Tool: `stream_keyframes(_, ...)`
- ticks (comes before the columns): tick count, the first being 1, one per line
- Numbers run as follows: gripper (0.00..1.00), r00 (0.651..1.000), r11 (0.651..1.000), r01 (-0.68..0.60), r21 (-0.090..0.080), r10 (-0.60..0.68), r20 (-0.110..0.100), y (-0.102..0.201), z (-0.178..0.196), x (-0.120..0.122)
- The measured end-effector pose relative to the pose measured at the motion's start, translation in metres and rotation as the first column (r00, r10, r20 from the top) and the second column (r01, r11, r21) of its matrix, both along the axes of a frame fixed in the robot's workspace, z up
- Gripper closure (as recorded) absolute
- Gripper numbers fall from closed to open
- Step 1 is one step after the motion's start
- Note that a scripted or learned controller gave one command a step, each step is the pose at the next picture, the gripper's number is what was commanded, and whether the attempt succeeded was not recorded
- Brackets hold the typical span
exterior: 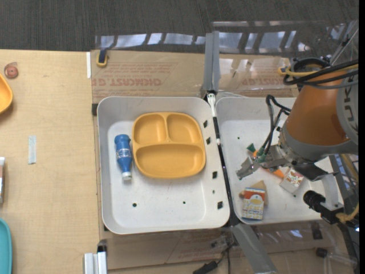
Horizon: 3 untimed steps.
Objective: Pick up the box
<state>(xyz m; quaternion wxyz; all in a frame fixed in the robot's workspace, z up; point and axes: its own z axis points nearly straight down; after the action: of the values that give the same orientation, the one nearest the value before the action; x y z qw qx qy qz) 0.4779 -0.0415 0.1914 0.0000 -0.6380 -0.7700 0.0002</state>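
The box (pixel 254 202), a small carton with an orange and white print, lies near the front wall of the right bin (pixel 228 130). My gripper (pixel 246 169) hangs just behind and slightly left of it, a short gap apart. Its fingers stand open with nothing between them. The grey arm with its orange band (pixel 316 116) reaches in from the right and covers the bin's right part.
A small white and red carton (pixel 294 180) and an orange scrap (pixel 278 173) lie right of the gripper, a green bit (pixel 251 149) behind it. The left bin (pixel 108 198) holds a yellow divided plate (pixel 169 145) and a blue bottle (pixel 123 156).
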Motion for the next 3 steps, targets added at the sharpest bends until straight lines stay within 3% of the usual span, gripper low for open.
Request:
stream_keyframes(2,0.0,0.999,0.999,0.053,0.0,-0.053,0.001,0.001,0.0,0.0)
stream_keyframes(3,0.0,1.0,1.0,0.008,0.0,-0.008,0.0,-0.064,-0.1,-0.001)
